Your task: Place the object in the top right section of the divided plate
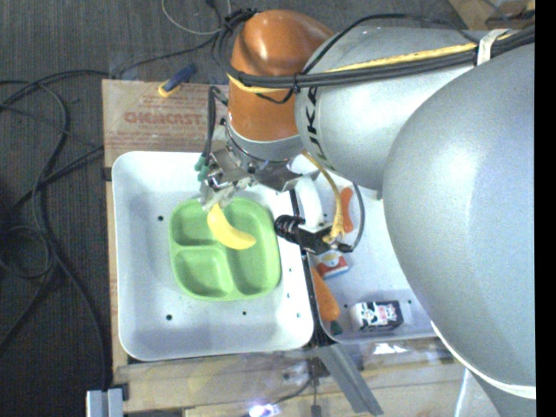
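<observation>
Camera view: my gripper [214, 191] hangs over the upper left part of the green plastic divided plate [187, 281], which sits in the left shallow white bin [139, 320] on the desk.
Object: a small yellow plastic banana [229, 231], curved, lies across the plate's upper right section, its upper tip right at my fingertips.
Gripper state: my fingers look closed around the banana's upper tip, though the wrist crowds that spot and the hold is hard to read.
Long axis: it runs from upper left to lower right, the top end pointing up toward my gripper, the low end toward the plate's right rim.
Handling: I judge it light, stiff and smooth, likely to slip or swing when held by one end.
Where to hold: across the thick middle of the curve would be steadier than the tapered tip.
Neighbours: orange carrot-like pieces [325, 298] and a small dark packet [379, 314] lie in the right bin.
</observation>
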{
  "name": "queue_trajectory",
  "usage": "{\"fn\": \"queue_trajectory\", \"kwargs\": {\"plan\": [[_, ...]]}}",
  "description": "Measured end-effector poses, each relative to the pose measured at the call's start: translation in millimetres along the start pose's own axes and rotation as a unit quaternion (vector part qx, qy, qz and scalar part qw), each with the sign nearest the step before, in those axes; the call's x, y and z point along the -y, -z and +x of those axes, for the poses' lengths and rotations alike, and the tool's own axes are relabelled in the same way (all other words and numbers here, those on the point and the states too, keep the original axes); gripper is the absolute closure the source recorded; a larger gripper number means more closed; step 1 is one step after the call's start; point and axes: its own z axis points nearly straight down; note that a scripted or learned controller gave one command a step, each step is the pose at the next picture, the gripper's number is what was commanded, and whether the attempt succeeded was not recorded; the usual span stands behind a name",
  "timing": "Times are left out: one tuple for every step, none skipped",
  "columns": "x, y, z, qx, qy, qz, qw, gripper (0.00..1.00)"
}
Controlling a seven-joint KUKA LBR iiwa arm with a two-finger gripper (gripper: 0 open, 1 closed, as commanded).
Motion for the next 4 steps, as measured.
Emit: {"fn": "queue_trajectory", "kwargs": {"plan": [[23.3,19.9,-11.4,-0.001,-0.023,0.000,0.9997,1.00],[7.4,-11.7,-0.1,0.000,-0.025,0.001,0.9997,1.00],[26.2,11.6,-6.3,-0.001,-0.049,0.001,0.9988,1.00],[18.3,5.4,-16.8,-0.002,-0.109,0.001,0.9940,1.00]]}}
